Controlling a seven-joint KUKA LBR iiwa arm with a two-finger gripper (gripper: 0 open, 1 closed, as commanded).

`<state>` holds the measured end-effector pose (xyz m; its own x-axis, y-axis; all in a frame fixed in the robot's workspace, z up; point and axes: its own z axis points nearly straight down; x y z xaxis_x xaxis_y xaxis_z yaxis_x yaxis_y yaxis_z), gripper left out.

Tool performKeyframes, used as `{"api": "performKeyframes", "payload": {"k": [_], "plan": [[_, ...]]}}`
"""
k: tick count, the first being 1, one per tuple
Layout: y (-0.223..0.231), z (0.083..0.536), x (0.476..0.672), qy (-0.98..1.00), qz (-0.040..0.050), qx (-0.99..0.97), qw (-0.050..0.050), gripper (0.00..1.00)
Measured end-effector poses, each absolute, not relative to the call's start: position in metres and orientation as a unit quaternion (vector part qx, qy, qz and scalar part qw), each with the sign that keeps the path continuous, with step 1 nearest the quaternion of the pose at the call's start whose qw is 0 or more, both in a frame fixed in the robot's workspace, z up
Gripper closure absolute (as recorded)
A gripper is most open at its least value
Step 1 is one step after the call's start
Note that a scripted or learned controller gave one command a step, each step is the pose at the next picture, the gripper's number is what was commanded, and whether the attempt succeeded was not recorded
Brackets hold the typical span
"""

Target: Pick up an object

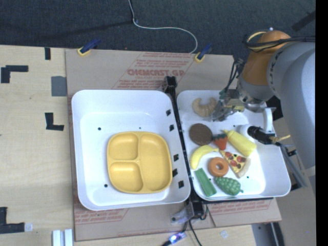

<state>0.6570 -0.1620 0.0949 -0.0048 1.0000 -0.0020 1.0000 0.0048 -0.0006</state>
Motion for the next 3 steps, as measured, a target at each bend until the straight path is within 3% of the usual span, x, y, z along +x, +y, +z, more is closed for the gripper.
{"api": "performKeyframes", "payload": {"k": [2, 3], "plan": [[-0.166, 0.204, 0.658, 0.708, 0.001, 0.707, 0.002, 1.0], [-0.165, 0.226, 0.659, 0.708, 0.0006, 0.707, 0.001, 1.0]]}}
